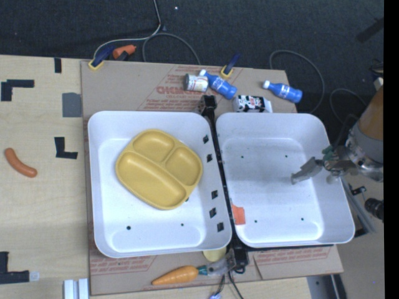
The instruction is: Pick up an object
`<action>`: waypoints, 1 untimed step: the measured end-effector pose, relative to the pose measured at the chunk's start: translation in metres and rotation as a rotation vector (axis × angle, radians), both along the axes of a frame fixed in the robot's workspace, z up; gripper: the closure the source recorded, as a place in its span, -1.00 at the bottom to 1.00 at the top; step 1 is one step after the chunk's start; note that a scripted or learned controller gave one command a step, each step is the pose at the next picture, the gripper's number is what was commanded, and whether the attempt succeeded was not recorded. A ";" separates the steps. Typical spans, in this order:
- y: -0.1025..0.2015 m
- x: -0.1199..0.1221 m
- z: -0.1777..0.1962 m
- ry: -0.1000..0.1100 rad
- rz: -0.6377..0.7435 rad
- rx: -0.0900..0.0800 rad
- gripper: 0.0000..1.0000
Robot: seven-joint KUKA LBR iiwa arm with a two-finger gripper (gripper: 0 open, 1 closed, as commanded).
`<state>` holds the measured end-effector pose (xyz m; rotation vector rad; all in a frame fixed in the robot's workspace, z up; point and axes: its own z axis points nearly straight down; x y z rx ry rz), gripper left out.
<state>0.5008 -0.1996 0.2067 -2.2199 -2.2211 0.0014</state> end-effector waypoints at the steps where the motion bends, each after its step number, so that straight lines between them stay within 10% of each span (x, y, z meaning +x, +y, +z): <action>1: 0.057 0.104 -0.053 -0.007 0.008 0.000 -1.00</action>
